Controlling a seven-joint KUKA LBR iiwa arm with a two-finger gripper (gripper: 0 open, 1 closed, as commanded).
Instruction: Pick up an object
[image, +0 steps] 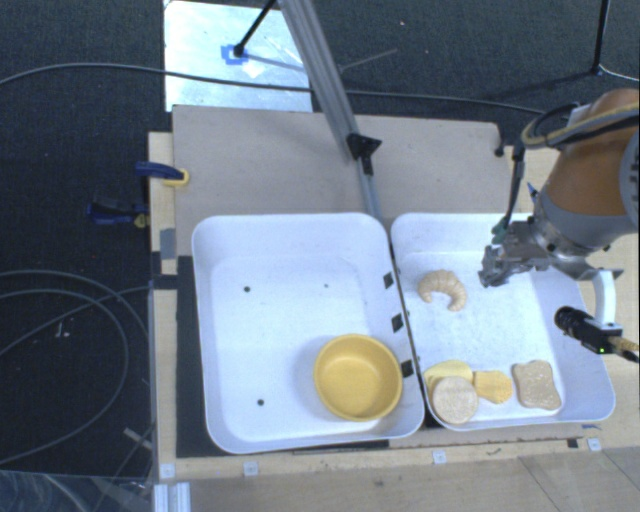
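Altogether one bowl (358, 376), one croissant (443, 288), four bread pieces (491, 387).

Two shallow white plastic bins (290, 240) sit on a pale tan wooden bench top (260, 150). The round bowl (358, 376) is plain mustard yellow. The curved croissant (443, 288) is light beige. The round cracker-like disc (455, 400) is pale tan, the small wedge (492, 386) yellow-orange, and the bread slice (537, 385) light brown. The floor carpet (70, 110) is dark charcoal, finely speckled. A clamp (160, 173) shows blue and yellow.
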